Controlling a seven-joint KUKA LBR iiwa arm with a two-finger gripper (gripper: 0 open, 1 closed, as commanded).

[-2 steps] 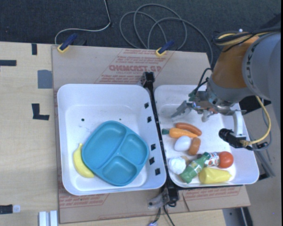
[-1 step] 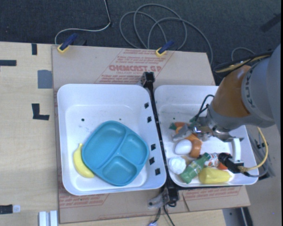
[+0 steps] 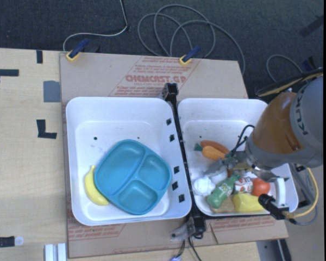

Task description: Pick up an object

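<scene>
The toys sit in a tight heap at the front of the right bin (image 3: 217, 109): a green bottle (image 3: 221, 192), a white ball (image 3: 202, 186), a yellow block (image 3: 247, 202), a red piece (image 3: 259, 187) and an orange carrot (image 3: 213, 150). The gripper (image 3: 232, 165) hangs right over them, and I cannot tell how it is set. Because the toys touch, it could bump one aside or slip off.

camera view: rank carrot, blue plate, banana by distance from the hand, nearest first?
Hand is low in the right bin.
1. Carrot: right bin, just up-left of the hand.
2. Blue plate: left bin, across the divider.
3. Banana: left bin, beyond the plate's far left edge, partly under it.
</scene>
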